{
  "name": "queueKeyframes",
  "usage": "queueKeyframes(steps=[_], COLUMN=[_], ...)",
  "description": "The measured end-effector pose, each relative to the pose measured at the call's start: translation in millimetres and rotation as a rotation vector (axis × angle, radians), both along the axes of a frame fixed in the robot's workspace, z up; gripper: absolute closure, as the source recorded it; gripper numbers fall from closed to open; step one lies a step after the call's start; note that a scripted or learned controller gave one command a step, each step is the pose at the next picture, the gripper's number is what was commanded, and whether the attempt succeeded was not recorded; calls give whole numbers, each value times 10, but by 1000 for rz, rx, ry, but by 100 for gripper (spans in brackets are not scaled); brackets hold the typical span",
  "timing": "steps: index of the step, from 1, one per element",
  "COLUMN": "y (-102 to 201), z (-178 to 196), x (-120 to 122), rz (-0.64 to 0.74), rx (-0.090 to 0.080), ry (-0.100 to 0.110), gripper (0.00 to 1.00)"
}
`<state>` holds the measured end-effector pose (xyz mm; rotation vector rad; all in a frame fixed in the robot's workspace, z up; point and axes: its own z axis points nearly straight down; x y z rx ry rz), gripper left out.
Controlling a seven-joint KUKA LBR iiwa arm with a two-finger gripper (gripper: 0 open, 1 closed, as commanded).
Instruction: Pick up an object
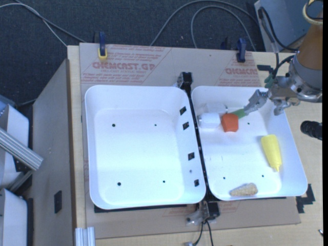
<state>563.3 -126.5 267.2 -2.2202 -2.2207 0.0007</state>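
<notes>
- arm (310, 50) enters frame at about 2 o'clock, orange band above grey wrist
- wrist sits at right edge, roughly 3 o'clock from centre
- gripper (262, 100) reaches out toward 8 o'clock from wrist, angled down
- finger state unclear

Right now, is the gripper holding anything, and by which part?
Cannot be told. The gripper hangs over the right bin, just right of the orange carrot near its green top; no grasp shows.

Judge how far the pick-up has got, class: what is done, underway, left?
Done: the pincer has reached the right bin. Underway: it hangs beside the carrot, apparently holding nothing. Left: gripping and lifting something; the carrot, yellow corn cob and tan piece all lie in the bin.
</notes>
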Motion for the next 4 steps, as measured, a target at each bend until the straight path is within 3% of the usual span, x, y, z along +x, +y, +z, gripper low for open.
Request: queueKeyframes(steps=[1, 2, 3, 4], y=[-49, -57, -57, 148], z=[-1542, -1329, -1336, -1605], x=[554, 580, 578, 501], rz=[2, 0, 0, -2], rx=[2, 0, 0, -8], ry=[10, -4, -3, -22], gripper=[0, 100, 0, 0])
